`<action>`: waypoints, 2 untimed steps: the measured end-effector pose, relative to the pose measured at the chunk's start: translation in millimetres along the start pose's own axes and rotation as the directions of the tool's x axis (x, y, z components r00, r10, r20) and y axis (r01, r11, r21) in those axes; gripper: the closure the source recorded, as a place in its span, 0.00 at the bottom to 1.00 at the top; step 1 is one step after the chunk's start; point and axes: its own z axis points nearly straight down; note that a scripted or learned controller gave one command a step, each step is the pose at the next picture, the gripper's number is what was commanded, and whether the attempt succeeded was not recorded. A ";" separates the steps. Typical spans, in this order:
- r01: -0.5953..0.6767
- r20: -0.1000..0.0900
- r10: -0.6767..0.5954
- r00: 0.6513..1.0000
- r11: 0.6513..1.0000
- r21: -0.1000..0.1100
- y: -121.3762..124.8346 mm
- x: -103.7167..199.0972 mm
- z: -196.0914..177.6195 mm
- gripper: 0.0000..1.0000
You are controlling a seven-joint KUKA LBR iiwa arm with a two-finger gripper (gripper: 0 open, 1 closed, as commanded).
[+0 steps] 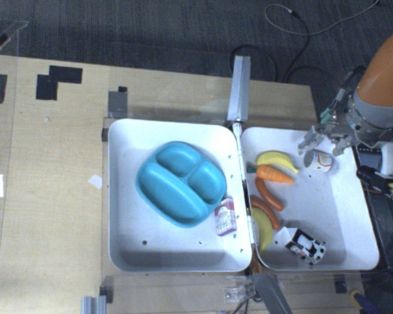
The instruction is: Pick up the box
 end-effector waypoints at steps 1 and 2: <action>0.086 0.000 -0.086 0.996 0.996 0.001 -92.0 -44.4 74.8 0.00; -0.019 0.000 0.019 1.000 1.000 -0.006 -25.5 -49.6 112.2 0.00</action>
